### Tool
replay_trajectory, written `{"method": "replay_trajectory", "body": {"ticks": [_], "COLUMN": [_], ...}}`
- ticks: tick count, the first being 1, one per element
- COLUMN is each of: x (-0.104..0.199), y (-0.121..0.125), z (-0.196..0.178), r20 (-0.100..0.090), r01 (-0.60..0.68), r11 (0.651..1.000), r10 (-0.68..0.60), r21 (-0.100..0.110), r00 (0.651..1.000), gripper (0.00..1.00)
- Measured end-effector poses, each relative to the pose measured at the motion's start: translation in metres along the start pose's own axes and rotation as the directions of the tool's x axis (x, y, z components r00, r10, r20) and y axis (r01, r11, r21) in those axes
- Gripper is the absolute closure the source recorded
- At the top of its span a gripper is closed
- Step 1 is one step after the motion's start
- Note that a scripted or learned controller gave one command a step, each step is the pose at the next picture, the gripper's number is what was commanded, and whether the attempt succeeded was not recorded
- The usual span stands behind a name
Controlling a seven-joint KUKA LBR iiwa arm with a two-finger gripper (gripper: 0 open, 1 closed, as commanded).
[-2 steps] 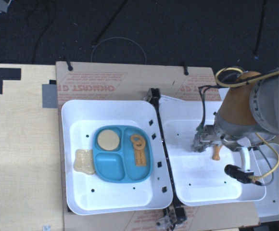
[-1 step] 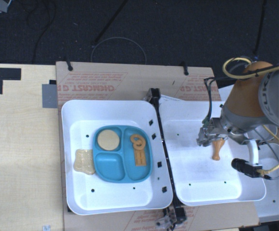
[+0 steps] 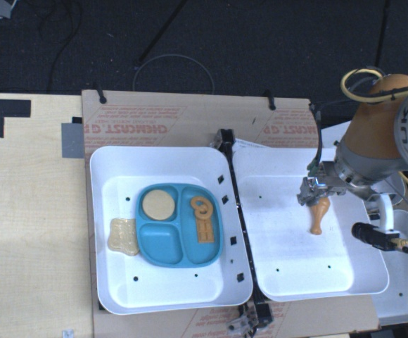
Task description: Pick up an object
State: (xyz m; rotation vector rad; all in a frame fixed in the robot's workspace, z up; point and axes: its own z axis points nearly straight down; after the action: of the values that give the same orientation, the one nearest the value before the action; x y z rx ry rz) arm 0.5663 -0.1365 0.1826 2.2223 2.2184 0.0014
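The end effector (image 3: 317, 197) hung over the right shallow white bin (image 3: 288, 273), its fingers clamped on the top of a small orange-brown wooden peg-shaped piece (image 3: 319, 215) hanging below.

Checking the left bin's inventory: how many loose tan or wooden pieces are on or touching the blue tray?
3: a round disc in the blue tray's upper-left compartment, a key-shaped piece in its right compartment, and a pale piece against its left edge.

Grey arm (image 3: 373, 157) with orange band, yellow cable loop (image 3: 359, 83) above, small metal claw (image 3: 316, 192).
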Motion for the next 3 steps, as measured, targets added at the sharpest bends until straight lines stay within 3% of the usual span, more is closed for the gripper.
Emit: {"method": "replay_trajectory", "body": {"ticks": [1,3], "x": [-0.001,0.097], "y": [0.001,-0.031], "z": [-0.035,-0.036], "r20": [0.000,-0.003], "r01": [0.002,0.005], "r11": [1.000,1.000], "r10": [-0.002,-0.005], "r21": [0.000,0.008], "r00": [1.000,1.000], "gripper": [1.00,1.00]}}
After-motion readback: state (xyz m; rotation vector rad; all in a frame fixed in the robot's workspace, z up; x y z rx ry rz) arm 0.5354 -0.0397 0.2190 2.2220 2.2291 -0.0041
